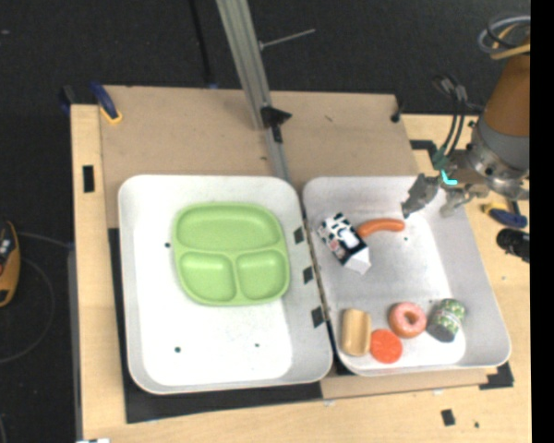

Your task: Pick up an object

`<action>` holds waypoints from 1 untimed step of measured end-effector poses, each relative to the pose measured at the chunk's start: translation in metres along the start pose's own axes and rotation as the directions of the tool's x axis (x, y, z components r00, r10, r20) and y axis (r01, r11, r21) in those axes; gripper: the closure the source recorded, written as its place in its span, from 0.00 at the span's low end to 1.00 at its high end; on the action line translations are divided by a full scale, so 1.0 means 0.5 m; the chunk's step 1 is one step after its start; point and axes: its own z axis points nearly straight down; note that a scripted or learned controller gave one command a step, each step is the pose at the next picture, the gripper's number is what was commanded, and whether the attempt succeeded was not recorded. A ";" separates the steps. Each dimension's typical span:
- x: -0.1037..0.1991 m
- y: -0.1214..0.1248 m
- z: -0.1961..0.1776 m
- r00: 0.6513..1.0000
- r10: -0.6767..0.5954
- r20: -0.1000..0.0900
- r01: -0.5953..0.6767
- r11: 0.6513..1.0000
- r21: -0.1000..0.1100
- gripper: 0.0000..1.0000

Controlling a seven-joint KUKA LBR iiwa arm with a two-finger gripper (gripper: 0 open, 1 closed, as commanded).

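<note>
Matt green plastic tray [231,252]; smooth white plastic bins [148,340]; bare wooden bench [185,127]

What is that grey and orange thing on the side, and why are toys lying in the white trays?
That is a robot arm with a two-finger gripper for picking things up. One camera looks down from above the bench. The gripper hangs over the right white bin, near the orange toy sausage, and nothing is between its fingers. In that bin there is also a black-and-white cow-patterned carton, a pink ring doughnut, a tan bread roll, a round red-orange toy and a green and grey lump. The left white bin holds a light green divided plate.
</note>
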 end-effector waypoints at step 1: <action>0.000 0.002 -0.003 1.000 0.000 0.001 0.000 1.000 -0.003 0.00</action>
